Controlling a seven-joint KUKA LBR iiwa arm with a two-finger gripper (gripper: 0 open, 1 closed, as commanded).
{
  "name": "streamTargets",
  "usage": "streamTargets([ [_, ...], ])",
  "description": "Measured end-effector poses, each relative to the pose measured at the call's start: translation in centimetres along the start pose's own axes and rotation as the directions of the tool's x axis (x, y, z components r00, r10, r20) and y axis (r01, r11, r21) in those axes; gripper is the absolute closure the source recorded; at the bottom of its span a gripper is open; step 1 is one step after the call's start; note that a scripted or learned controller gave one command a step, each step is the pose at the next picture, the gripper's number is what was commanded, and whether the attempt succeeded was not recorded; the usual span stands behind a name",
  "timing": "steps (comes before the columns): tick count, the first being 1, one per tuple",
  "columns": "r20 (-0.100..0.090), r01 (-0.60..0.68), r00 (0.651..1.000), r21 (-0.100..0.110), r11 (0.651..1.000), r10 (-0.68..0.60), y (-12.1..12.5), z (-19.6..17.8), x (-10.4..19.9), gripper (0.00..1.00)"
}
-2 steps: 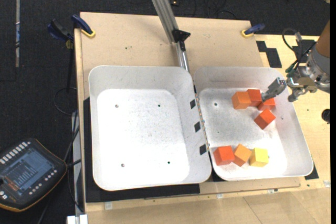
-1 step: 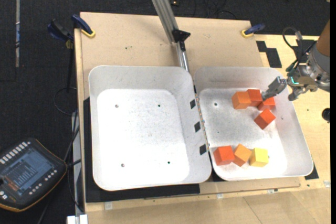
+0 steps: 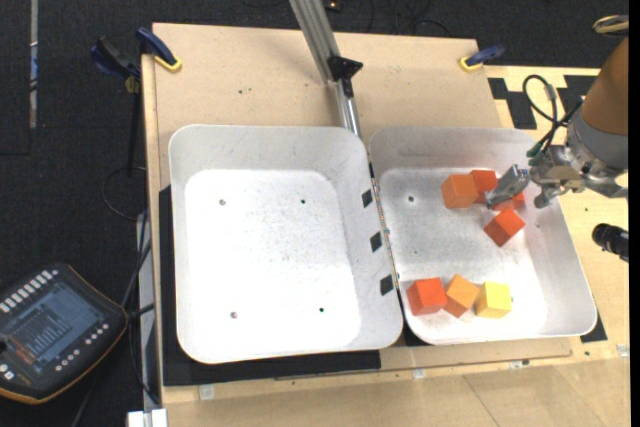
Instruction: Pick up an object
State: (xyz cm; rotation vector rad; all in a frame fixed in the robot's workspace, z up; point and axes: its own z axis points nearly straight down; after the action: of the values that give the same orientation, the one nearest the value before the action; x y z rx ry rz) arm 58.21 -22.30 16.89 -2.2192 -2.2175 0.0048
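Six small cubes lie in the right shallow white plastic bin point(image 3: 560, 315), keeping targets within the arm's reach. The end effector point(image 3: 512, 187) hangs beside the orange-red cube point(image 3: 504, 226); its grip state cannot be told.

We see six blocks in the right bin point(image 3: 560, 245): three orange-red blocks point(image 3: 470, 188) up top, and an orange-red block point(image 3: 428, 296), an orange block point(image 3: 462, 294) and a yellow block point(image 3: 494, 299) in a row below.

- No text, label, brand or number is legible anywhere.
- The handheld pendant point(image 3: 50, 330) at lower left has a lit screen, but its contents are too small and blurred to read.
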Motion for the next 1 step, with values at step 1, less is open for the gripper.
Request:
streamTargets([
  [1,0.0,0.001,1.0,-0.001,1.0,-0.001,-0.5,4.64,0.68,0.0],
])
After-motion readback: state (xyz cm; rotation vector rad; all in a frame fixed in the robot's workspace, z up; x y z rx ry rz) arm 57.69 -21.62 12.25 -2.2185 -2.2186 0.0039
